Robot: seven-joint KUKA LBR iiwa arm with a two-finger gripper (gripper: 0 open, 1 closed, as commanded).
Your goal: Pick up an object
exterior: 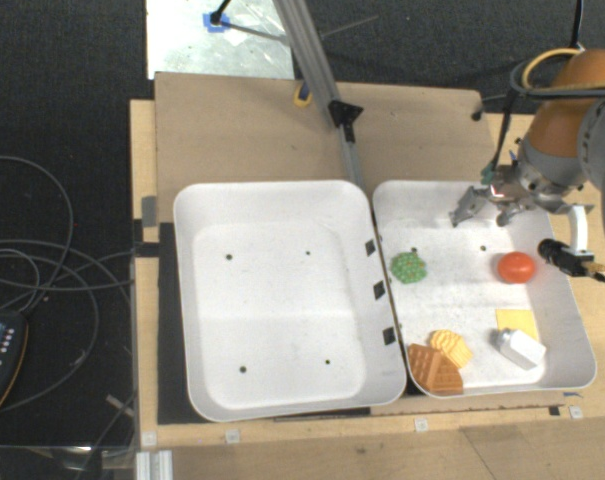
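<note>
My gripper (485,211) hangs over the far part of the right bin (582,343), its two fingers spread open with nothing between them. Below it in that bin lie a green bumpy ball (409,267) near the left wall, a red tomato (516,267) toward the right, a yellow block (517,321), a small white and grey piece (518,348), and orange waffle-like pieces (440,359) at the front. The tomato is the nearest object, a little in front and to the right of the gripper.
The left bin (197,208) stands beside the right one, joined by black clips (379,290). A grey pole (312,48) slants across the back of the bench. Cables and a pendant (0,348) lie on the floor at left.
</note>
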